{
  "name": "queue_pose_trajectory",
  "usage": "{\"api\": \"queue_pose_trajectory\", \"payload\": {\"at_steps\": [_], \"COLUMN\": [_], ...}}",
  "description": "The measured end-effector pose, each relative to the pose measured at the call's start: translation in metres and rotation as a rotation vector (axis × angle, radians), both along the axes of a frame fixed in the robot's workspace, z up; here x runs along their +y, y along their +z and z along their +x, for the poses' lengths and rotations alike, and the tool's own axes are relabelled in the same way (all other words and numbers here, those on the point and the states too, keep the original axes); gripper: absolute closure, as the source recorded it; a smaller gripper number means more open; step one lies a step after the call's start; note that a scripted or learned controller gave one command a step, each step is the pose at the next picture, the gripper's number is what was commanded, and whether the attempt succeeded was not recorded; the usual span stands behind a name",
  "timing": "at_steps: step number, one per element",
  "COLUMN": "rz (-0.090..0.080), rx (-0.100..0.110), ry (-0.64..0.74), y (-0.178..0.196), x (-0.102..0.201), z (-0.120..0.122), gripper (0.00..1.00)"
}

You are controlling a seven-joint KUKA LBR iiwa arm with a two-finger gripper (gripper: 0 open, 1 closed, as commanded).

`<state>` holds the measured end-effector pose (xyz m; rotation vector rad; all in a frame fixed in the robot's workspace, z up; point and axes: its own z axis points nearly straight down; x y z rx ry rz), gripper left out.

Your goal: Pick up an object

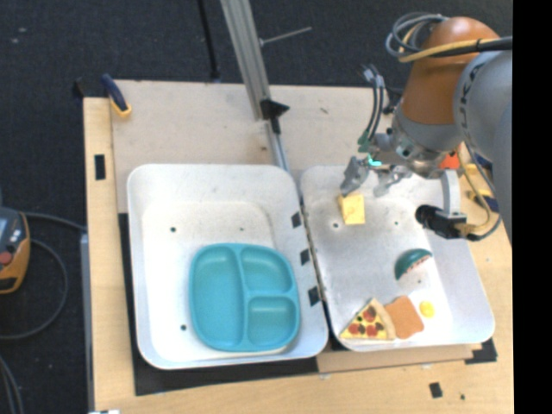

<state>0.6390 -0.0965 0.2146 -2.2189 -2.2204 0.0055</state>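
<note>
My gripper [368,182] hangs over the far end of the right bin [457,257], its two fingers spread apart and open with nothing between them. A small yellow cheese-like block [352,209] lies on the bin floor just below and in front of the left finger, apart from it. Further toward the near end lie a teal-and-red rounded piece [412,263], a pizza slice [366,323], an orange toast-like piece [403,316] and a small yellow item [426,310].
The left bin [155,197] holds a teal divided plate [244,297]. A metal post [250,59] rises behind the bins. A black fitting with cables [438,220] hangs at the arm's side over the right bin's far right.
</note>
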Motion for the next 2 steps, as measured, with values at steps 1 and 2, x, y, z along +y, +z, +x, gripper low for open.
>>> {"api": "queue_pose_trajectory", "payload": {"at_steps": [1,2], "rz": [0.0,-0.001], "rx": [-0.005,0.0], "ry": [0.001,-0.001], "y": [0.003,-0.059], "x": [0.0,-0.007], "z": [0.001,0.0], "gripper": [0.0,0.0]}}
